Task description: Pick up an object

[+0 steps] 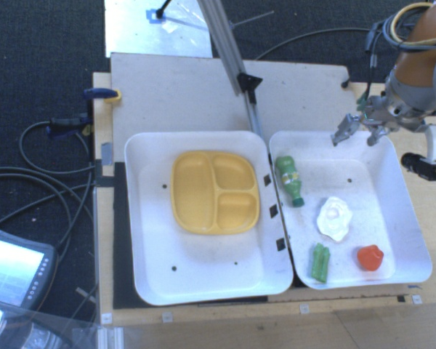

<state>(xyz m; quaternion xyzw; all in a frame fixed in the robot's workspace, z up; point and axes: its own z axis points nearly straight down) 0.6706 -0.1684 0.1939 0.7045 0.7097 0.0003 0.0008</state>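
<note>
Overhead, the gripper hangs with its two fingers spread apart and nothing between them, above the far rim of the right bin. That bin holds a green bottle by its left wall, a fried egg toy mid-bin, a green piece and a red piece along the near edge. A yellow divided plate sits in the left bin.

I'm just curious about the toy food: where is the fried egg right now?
The fried egg lies in the right bin, near its middle, with the green bottle to its left and the red piece below right.
</note>
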